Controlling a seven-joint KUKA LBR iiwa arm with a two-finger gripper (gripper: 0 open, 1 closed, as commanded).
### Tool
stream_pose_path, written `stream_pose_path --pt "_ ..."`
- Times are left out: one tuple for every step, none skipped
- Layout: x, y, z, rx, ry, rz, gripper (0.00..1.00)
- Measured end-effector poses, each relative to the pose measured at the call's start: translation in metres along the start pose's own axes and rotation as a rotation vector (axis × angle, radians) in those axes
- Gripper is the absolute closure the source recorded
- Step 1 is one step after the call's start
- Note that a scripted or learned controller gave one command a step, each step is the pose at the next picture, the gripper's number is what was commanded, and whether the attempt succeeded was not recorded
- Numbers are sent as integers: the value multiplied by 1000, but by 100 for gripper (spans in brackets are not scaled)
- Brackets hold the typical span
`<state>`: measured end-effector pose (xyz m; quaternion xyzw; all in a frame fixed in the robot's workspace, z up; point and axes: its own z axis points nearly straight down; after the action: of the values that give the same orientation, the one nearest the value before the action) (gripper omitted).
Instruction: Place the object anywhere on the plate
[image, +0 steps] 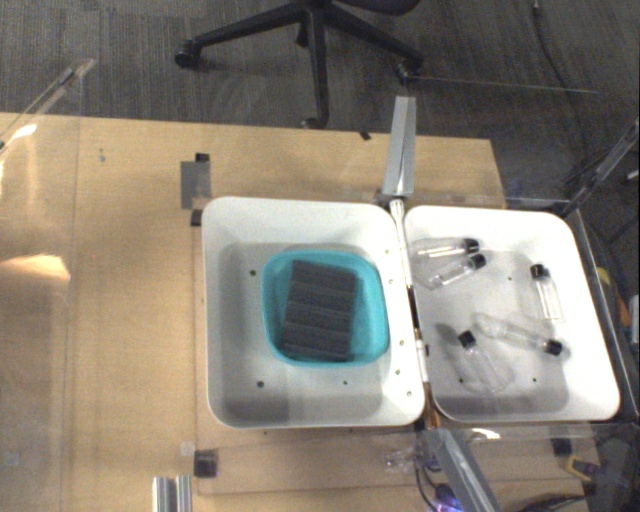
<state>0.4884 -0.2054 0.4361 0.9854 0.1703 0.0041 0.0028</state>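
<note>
A teal square plate (374, 310) lies in the left white bin (230, 320). A dark grey ribbed block (320, 308) rests flat on the middle of the plate. The right white bin (590, 300) holds several clear vials with black caps, among them two at the top left (452, 258), one upright-lying at the right (543, 290), and long ones lower down (515, 337).
The two bins sit side by side on a wooden bench (100, 350), split by a thin metal rail (400, 160) at the back. An office chair base (310, 40) stands on the carpet beyond. Small metal brackets (195, 180) mark the bench near the left bin.
</note>
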Motion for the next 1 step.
stream_pose_path --pt "0 0 0 -1 0 128 0"
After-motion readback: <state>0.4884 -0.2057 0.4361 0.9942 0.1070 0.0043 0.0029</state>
